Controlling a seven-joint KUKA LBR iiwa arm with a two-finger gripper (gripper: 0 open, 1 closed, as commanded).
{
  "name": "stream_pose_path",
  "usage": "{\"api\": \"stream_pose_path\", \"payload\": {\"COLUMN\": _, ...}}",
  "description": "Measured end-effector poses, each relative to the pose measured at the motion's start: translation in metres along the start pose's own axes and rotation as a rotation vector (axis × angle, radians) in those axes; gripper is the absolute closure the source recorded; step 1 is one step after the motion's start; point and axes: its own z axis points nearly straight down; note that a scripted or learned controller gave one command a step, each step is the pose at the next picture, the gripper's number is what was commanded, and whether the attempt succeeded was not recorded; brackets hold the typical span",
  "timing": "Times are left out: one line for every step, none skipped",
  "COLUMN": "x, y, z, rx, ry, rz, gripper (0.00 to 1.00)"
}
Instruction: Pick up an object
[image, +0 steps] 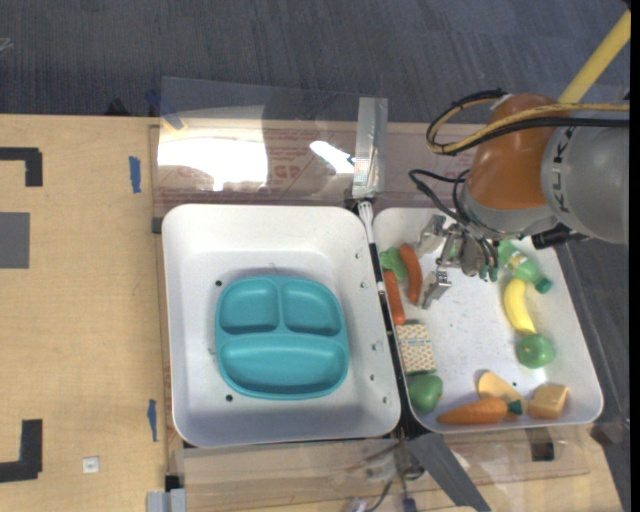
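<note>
The gripper (447, 272) hovers at the right bin's (585, 345) upper left, fingers apart and holding nothing — still the approach — and next must descend onto the carrot (410, 267) just left.

Looks like a robotics lab, probably: grey KUKA arm (590, 185) trailing loose cables over two white bins (190, 240), taped cardboard benchtop (75, 300) left of them, toy plastic food beneath the arm.

Two white bins (180, 330), one teal divided plate (282, 336), one banana (517, 305), two carrots (474, 411) and two green fruits (535, 350) can be counted.
</note>
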Motion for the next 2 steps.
{"api": "stream_pose_path", "payload": {"x": 0.0037, "y": -0.0005, "z": -0.0001, "rx": 0.000, "ry": 0.000, "rz": 0.104, "gripper": 0.00}}
{"api": "stream_pose_path", "payload": {"x": 0.0080, "y": -0.0027, "z": -0.0002, "rx": 0.000, "ry": 0.000, "rz": 0.422, "gripper": 0.00}}
